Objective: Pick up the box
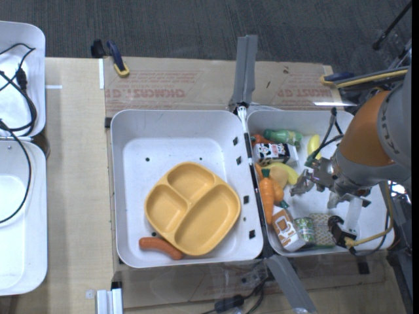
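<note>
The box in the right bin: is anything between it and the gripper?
Nothing visible lies between them. The gripper hangs over bare bin floor just up and right of the box. A carrot borders the box's left side and a green packet its right.

Light wood counter (pixel 72 175) well left of the end effector, dark grey carpet floor (pixel 196 12) beyond, brown cardboard sheet (pixel 177 87) beneath the bins, even overhead light

Bins (pixel 124 175): white moulded plastic, smooth, faint sheen. Yellow divided plate (pixel 193 208): matt plastic. Box (pixel 286 229): printed card, slightly glossy. Desk (pixel 75 175): pale wood-look laminate, smooth. Brown corrugated cardboard (pixel 170 87) along the desk's far edge, matt. Arm shell (pixel 366 142): orange band glossy.
</note>
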You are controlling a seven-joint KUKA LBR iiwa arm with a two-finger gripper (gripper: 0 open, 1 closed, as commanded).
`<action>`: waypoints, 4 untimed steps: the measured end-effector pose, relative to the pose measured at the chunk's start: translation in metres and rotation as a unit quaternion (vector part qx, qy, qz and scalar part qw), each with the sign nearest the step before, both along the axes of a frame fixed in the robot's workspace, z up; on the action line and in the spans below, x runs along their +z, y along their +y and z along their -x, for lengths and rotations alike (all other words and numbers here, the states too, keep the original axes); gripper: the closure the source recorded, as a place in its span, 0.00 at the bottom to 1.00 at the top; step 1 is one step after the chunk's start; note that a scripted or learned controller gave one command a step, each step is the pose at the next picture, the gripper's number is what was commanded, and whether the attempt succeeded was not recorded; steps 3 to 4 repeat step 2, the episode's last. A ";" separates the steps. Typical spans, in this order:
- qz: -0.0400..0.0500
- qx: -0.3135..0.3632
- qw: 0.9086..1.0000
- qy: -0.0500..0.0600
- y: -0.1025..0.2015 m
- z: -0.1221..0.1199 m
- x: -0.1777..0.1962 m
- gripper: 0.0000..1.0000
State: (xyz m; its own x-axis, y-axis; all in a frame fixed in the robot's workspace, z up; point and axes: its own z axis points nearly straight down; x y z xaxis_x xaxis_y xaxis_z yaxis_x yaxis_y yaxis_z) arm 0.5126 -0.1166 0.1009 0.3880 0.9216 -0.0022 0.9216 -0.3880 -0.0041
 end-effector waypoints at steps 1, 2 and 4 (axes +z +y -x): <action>0.000 -0.069 0.998 0.000 -0.043 0.021 -0.011 0.00; 0.001 -0.136 0.991 0.000 -0.055 -0.025 -0.011 0.00; 0.001 -0.136 0.991 0.000 -0.055 -0.025 -0.011 0.00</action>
